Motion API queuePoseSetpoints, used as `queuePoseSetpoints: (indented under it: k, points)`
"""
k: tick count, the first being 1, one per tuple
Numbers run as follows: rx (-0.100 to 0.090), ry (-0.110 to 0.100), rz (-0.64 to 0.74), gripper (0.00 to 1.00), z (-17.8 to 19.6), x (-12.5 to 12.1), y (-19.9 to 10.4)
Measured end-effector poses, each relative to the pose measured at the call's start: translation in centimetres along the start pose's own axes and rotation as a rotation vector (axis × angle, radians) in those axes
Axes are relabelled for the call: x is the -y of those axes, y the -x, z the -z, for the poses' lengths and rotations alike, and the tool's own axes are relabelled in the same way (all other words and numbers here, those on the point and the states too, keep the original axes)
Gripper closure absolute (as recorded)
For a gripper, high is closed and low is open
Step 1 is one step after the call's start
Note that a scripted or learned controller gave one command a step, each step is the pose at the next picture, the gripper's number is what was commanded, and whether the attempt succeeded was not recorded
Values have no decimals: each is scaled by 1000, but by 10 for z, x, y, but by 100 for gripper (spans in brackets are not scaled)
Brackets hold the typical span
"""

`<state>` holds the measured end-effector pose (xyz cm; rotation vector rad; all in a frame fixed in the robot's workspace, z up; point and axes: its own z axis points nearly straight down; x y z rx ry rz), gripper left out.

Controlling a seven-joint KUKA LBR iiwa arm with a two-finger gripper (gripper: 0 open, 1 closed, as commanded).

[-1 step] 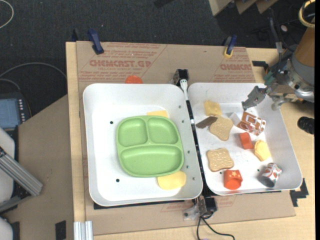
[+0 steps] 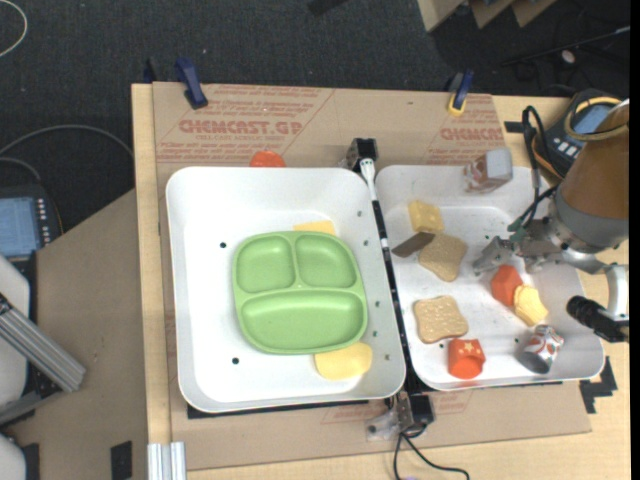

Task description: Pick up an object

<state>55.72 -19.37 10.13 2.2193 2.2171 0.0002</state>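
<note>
My gripper (image 2: 512, 256) hangs low over the right bin (image 2: 440, 183), near its right side, with the fingers spread open and nothing between them. Just below it lie an orange piece (image 2: 505, 285) and a yellow piece (image 2: 531, 306), touching each other. Further left in the same bin are a yellow cheese block (image 2: 424, 216), a dark brown piece (image 2: 410, 244), a tan bread slice (image 2: 445, 258), a round cracker-like toast (image 2: 440, 318) and a red piece (image 2: 465, 358). A silver and red crumpled item (image 2: 542, 346) lies at the front right.
The left bin (image 2: 190, 268) holds a green divided plate (image 2: 298, 290) with a yellow disc (image 2: 343, 360) in front and another yellow piece (image 2: 315, 228) behind. A grey-brown object (image 2: 488, 168) sits at the right bin's back rim. A small orange thing (image 2: 266, 159) lies on the board behind the left bin.
</note>
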Motion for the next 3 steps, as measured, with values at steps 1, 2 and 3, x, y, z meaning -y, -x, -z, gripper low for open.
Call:
queuePoseSetpoints:
  k: [1,2,3]
  points:
    - [-7,-9,1,0,-17,30,-32]
    - [-2,-1,0,100,-6,28,-30]
    - [-7,9,14,100,90,7,-137]
